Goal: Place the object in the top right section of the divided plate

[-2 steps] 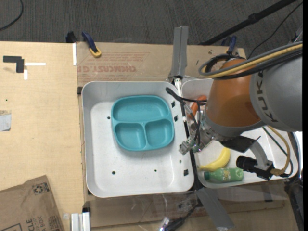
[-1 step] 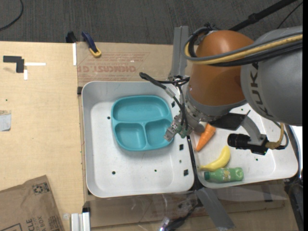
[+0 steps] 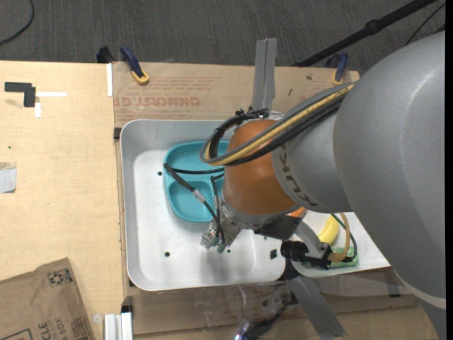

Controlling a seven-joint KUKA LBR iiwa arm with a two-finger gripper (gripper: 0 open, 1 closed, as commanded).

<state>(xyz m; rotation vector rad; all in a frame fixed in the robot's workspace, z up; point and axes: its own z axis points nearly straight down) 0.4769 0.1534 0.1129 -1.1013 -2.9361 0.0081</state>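
Note:
A teal divided plate (image 3: 185, 190) lies in the left white bin (image 3: 145, 225), with its right part hidden under my arm. My gripper (image 3: 214, 241) hangs just below the plate's lower right edge, over the bin floor. The orange wrist band (image 3: 255, 176) covers the plate's right sections. No object shows at the gripper tip. A yellow object (image 3: 329, 229) lies to the right in the other bin, partly behind the arm.
The grey arm (image 3: 382, 161) blocks most of the right bin. A green-edged item (image 3: 348, 258) sits beside the yellow object. Black cables (image 3: 185, 179) loop over the plate. Cardboard (image 3: 191, 94) lies behind the bins.

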